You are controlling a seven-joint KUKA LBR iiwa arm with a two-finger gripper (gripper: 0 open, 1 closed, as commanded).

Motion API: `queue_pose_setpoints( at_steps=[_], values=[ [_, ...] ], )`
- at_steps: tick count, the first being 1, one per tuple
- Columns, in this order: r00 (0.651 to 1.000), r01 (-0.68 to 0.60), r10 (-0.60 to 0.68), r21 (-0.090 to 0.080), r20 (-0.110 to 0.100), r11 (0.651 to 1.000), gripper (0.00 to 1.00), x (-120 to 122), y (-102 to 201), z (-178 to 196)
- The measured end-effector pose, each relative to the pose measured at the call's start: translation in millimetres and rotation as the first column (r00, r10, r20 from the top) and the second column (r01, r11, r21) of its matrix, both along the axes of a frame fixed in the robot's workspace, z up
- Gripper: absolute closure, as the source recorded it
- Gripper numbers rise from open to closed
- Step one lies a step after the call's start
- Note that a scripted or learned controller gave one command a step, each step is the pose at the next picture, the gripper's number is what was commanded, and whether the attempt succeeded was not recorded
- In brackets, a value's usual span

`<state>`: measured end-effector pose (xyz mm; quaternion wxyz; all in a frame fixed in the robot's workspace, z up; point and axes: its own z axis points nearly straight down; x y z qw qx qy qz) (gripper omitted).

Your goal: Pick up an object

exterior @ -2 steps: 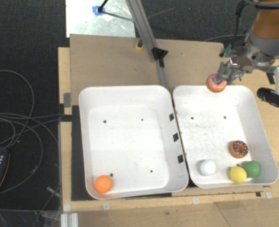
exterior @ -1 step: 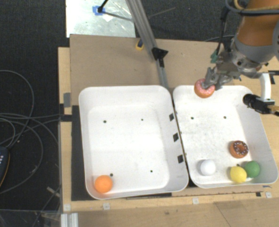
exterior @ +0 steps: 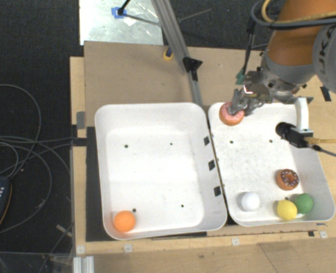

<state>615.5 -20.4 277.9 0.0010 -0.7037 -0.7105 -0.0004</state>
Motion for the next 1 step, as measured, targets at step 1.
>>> queue_pose_setpoints(
  at_steps=[1],
  values=[
    [1.000, -0.001, 0.001, 0.001, -0.001, 1.000, 1.00, -24.0, 53.1, -10.0]
  ],
)
